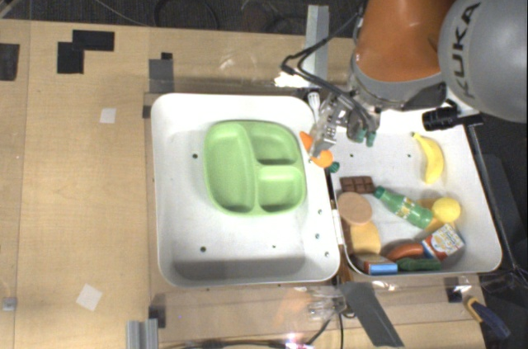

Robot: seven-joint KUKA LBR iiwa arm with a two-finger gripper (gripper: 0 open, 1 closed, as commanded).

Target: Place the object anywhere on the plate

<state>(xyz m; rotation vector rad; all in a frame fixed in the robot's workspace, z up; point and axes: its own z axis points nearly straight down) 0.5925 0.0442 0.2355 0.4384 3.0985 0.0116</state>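
Carrot is dangling between my gripper's closed fingers, hovering just right of the green plate lying in the left bin; right bin is holding a banana and a bottle.

The scene is evenly and fairly brightly lit from above. The left white bin is rendered almost blown out, with a soft grey shadow pooled inside its wall at 6 o'clock. Gentle shading is seen within the compartments of the green plate. A broad sheen is carried by the orange band of the arm at 1 o'clock. The pincer is slightly smeared, and fine detail is softened throughout by low resolution.
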